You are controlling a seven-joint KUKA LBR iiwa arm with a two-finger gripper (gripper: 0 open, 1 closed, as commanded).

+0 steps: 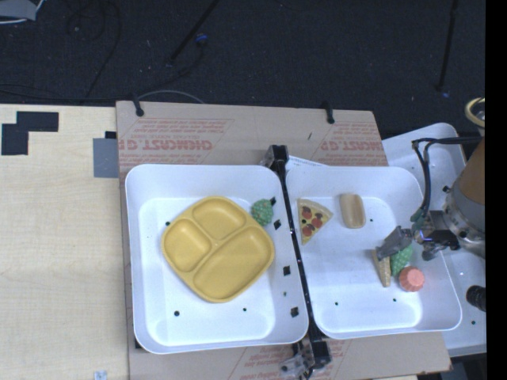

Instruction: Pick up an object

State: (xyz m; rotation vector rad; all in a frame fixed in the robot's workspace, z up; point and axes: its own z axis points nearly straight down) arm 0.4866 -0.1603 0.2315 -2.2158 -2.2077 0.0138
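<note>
Pizza slice (314, 219) and bread roll (352, 210) lie apart.

Bench (55, 252), cardboard sheet (238, 137), two white bins (150, 323)

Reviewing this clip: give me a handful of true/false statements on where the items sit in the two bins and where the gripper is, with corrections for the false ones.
1. The yellow divided plate lies in the left bin. True.
2. The pizza slice lies on the yellow divided plate. False: it lies in the right bin, near the divider.
3. The gripper is over the right bin, by the red piece and green piece. True.
4. The tan bread piece is in the left bin. False: it lies in the right bin, beside the pizza slice.
5. A green broccoli piece sits by the plate's edge. True.
</note>
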